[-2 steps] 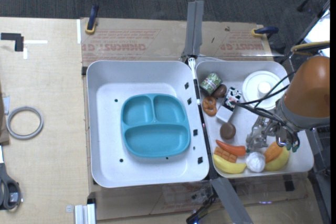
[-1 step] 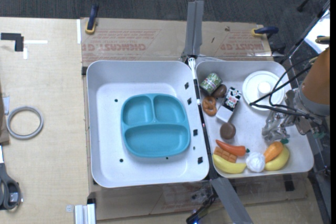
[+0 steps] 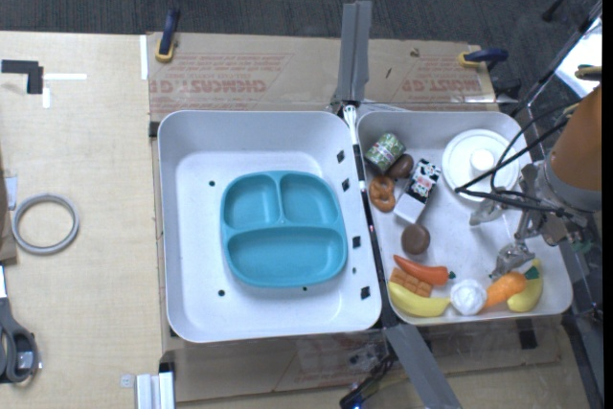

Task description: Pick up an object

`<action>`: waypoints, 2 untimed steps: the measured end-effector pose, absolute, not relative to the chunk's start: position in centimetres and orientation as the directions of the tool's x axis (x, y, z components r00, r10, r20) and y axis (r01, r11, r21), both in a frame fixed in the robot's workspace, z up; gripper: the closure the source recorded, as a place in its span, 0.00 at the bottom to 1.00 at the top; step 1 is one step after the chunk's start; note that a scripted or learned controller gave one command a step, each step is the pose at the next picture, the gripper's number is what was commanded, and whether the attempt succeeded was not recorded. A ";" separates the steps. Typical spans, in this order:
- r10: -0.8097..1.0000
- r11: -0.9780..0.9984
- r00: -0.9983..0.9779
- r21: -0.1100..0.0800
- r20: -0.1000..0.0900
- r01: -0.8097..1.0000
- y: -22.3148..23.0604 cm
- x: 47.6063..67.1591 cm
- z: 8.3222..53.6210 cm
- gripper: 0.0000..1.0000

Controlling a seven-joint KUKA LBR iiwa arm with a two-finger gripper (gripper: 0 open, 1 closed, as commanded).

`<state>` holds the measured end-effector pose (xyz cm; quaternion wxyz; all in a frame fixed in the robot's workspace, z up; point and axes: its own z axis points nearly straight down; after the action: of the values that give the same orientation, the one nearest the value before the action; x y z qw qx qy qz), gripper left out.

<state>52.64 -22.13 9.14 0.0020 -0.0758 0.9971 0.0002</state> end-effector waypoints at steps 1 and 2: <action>-0.135 0.991 -0.991 0.001 -0.003 -0.135 -12.1 57.9 9.2 0.00; -0.068 0.998 -0.998 -0.001 -0.004 -0.068 -22.2 55.2 9.2 0.00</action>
<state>55.23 -22.23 9.20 0.0021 -0.0339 0.9994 -0.0004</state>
